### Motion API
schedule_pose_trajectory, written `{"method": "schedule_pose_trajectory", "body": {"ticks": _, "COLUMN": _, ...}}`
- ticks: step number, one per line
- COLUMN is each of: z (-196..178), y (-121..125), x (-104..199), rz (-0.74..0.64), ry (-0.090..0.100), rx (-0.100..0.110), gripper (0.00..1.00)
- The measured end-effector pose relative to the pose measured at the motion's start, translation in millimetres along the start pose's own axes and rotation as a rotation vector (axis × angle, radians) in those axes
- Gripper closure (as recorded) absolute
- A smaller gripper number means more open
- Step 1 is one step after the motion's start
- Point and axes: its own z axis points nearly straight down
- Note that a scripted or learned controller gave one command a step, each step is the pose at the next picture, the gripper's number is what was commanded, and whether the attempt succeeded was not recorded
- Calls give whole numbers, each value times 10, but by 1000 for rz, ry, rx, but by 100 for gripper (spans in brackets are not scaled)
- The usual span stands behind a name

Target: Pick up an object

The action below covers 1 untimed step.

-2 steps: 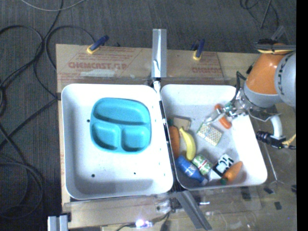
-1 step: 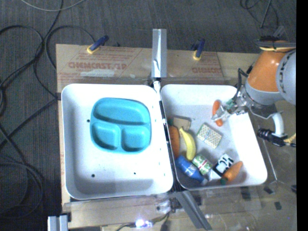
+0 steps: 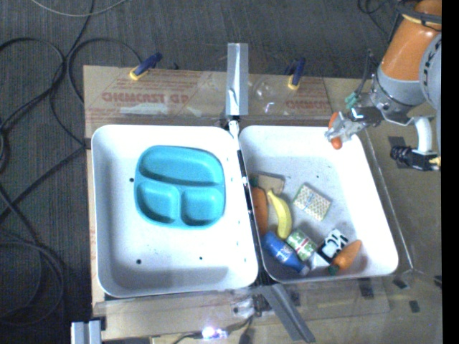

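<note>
hovering before the pick, nothing chosen yet.
the gripper [image 3: 343, 129] hung over the right bin's [image 3: 373, 185] far right corner, carrying nothing; i could not tell its state. the arm [image 3: 409, 56] slanted in from the right, orange band up. candidates, a banana [image 3: 280, 213], carrot [image 3: 346, 256] and patterned packet [image 3: 311, 201], lay crowded toward the bin's near edge, so the next move likely called for travelling there and descending.

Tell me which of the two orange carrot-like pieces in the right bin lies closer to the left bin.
The orange piece against the right bin's left wall, beside the banana. The other orange piece lies near the front right corner.
</note>
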Motion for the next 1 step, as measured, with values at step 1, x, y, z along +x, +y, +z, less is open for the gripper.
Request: {"method": "schedule_pose_trajectory", "body": {"ticks": 1, "z": -192, "y": 32, "x": -207, "rz": 240, "ry": 0, "rx": 2, "gripper": 100}}
